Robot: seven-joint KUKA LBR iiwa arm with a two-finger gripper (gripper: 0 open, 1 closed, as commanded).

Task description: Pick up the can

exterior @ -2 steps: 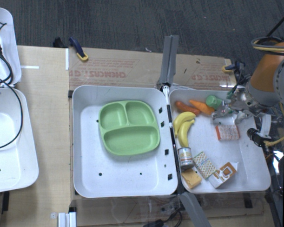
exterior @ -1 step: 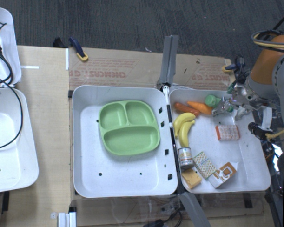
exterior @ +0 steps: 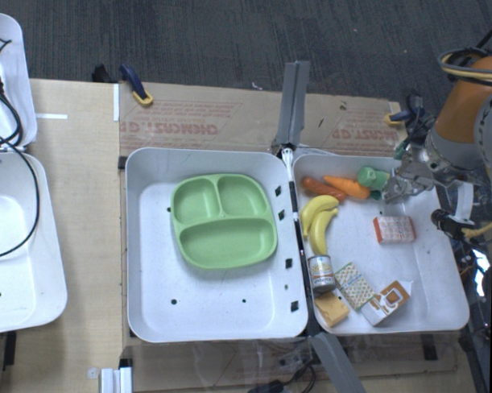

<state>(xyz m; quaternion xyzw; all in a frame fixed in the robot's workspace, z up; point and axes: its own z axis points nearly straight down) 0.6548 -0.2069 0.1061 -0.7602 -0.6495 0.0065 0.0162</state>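
Okay, your can lies in the right bin, hard against that bin's left wall, in the near half. It's on its side or tilted, silver body with a brownish label band, small and a bit blurred. The gripper sits well apart from it, up at the far right of the same bin, with the whole spread of clutter between them.

Near to far in the right bin: a tan block just below the can, touching or nearly so; a patterned packet beside it; a white and brown carton further right. Just beyond the can is a banana, along the left wall. A pinkish box lies mid-bin, just under the gripper. At the far end are two carrots and a green thing, close to the gripper.

Whether the gripper is wide or narrow you can't tell; it's too blurred. Nothing visibly held.

The left bin holds a green plate with three compartments.
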